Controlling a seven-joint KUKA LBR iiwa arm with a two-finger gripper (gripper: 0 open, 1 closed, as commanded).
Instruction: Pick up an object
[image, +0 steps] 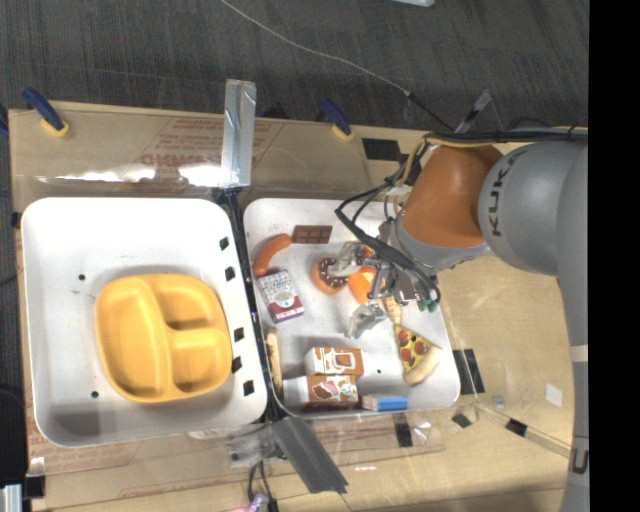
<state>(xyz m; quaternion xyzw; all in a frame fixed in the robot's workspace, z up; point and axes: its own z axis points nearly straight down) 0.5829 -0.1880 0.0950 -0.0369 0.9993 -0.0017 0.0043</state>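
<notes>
- My bench (120, 140) is brown board under clear plastic sheeting, held by blue clamps (45, 110).
- Beyond it lies dark grey carpet (150, 40), crossed by a thin pale cable (330, 55).
- Light falls evenly.

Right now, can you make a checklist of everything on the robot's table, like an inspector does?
Surface: bench bearing two white bins side by side.
Job's things: right bin holds a pizza slice, donut, sausage, chocolate bar, small cartons and a blue-tipped tube.
Clutter: yellow divided tray in the left bin.
Claw: claw low over the right bin, beside the pizza slice; open or shut unclear.
Cables: black wires at the wrist; a thin cable on the floor.
Surroundings: dark carpet, blue clamps.
</notes>
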